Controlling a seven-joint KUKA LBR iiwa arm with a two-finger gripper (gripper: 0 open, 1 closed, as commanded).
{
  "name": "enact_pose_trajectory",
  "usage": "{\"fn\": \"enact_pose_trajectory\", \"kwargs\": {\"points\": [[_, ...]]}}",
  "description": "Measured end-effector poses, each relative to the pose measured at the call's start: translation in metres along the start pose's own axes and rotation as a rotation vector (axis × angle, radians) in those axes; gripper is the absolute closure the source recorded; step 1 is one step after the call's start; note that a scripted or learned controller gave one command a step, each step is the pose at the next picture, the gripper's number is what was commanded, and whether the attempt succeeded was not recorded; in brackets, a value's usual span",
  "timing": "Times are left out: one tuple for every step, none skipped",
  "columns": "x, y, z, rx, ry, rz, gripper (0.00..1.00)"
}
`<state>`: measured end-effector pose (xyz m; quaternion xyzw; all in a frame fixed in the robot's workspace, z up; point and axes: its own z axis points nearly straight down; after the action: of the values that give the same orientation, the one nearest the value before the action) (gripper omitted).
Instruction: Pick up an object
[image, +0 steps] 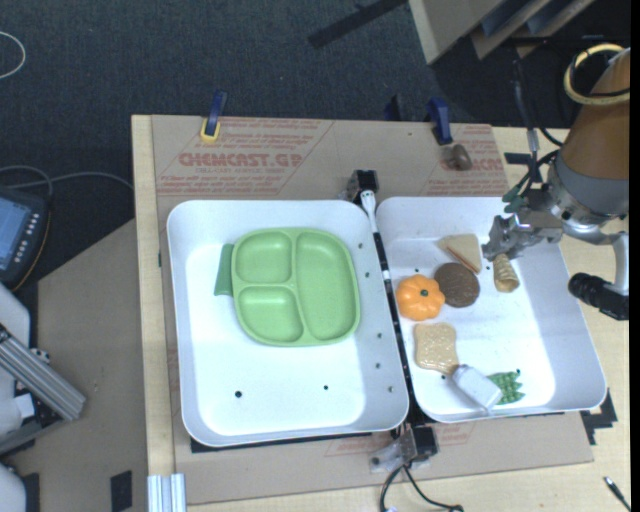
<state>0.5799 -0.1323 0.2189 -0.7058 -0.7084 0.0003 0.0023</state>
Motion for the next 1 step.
{"fn": "enact_pose_trajectory", "kwargs": {"points": [[0.0411, -0.0184, -0.0018, 0.0, 0.0, 0.0, 1.0]]}}
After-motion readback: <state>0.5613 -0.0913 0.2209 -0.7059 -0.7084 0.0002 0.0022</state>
